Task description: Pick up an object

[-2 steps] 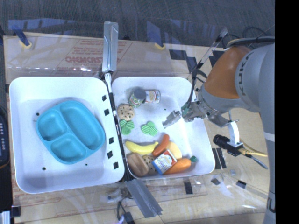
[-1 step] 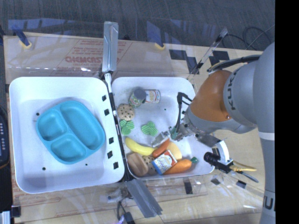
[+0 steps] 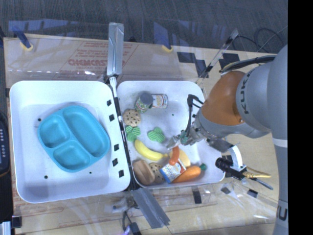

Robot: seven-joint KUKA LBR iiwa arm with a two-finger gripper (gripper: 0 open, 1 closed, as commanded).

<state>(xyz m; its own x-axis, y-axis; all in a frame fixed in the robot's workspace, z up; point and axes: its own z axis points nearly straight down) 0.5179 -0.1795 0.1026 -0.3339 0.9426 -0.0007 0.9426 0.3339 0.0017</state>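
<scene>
My gripper (image 3: pixel 179 140) hangs low in the right bin (image 3: pixel 193 89), near its middle. A green leafy toy (image 3: pixel 156 134) lies just left of it and a yellow banana (image 3: pixel 148 152) lies to its lower left. Directly below the gripper sit an orange piece (image 3: pixel 175 155), a small carton (image 3: pixel 171 171) and a carrot (image 3: pixel 190 173). A brown bun (image 3: pixel 142 171) rests in the bin's front left corner. A cookie (image 3: pixel 131 116) and a small can (image 3: pixel 152 101) lie toward the back. I see nothing held by the gripper.
The left bin (image 3: pixel 24 180) holds a blue divided plate (image 3: pixel 73 137). A metal divider (image 3: pixel 115 48) runs between the bins at the back. The arm's orange band (image 3: pixel 222 99) and grey body overhang the right bin's right wall.
</scene>
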